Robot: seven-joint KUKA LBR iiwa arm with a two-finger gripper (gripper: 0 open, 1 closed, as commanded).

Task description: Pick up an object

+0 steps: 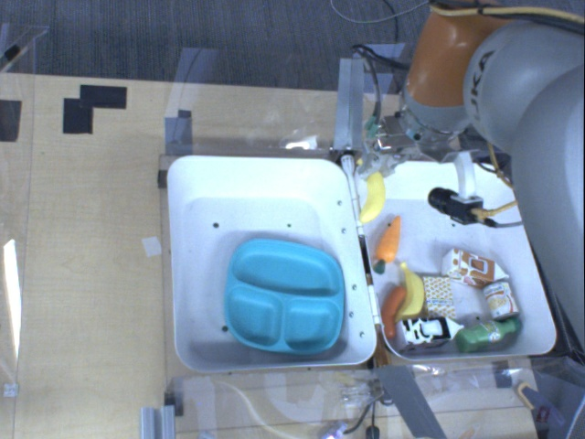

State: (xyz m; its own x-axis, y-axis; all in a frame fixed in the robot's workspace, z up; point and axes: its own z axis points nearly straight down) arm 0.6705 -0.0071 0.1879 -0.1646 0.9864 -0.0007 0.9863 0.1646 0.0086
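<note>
My gripper [373,165] hangs at the right bin's [539,323] upper-left corner, closed on a yellow banana [371,199] dangling beneath — pick apparently made; remaining — carry it clear of the divider.

Right bin [539,332] crowded; left roomy.

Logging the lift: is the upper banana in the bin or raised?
Raised: the banana hangs upright under the gripper, over the bins' divider.
</note>
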